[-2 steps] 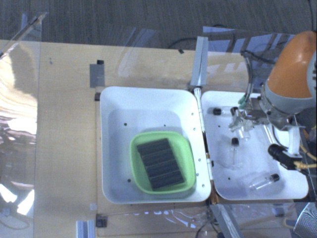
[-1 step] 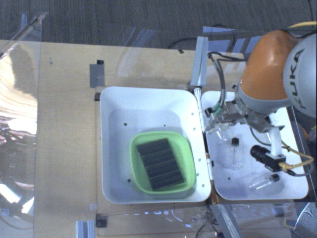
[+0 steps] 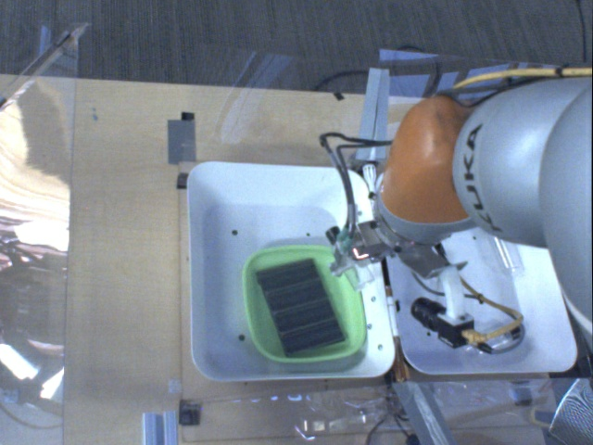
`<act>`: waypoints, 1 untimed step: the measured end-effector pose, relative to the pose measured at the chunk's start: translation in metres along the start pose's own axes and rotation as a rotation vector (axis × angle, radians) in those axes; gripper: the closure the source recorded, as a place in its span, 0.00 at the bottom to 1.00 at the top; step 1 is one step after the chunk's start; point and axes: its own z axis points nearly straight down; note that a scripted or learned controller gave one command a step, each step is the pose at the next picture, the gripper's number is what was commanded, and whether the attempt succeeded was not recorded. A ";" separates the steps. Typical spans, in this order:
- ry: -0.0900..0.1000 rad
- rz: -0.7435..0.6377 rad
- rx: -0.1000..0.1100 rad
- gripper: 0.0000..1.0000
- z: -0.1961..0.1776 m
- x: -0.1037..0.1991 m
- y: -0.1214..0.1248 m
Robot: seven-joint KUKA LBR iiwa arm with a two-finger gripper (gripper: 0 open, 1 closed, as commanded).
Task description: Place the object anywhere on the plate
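Nearest you, in the lower middle of the frame, the dark ribbed block (image 3: 298, 306) lies flat on the green plate (image 3: 252, 295), inside its rim, within the left bin (image 3: 218, 248). Judging by that, the placing looks done and the step in hand is letting go and backing off. The gripper (image 3: 345, 253) hangs at the plate's upper right rim, apart from the block; you cannot tell whether it is spread or closed. Your next move calls for a straight lift, clearing rim and bin wall. The right bin (image 3: 537, 332) sits under the arm (image 3: 519, 165). Beyond, the pale wooden bench (image 3: 111, 248), then dark carpet (image 3: 185, 17) across the top.
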 end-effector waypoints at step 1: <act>0.000 0.001 -0.001 0.00 0.000 0.000 0.000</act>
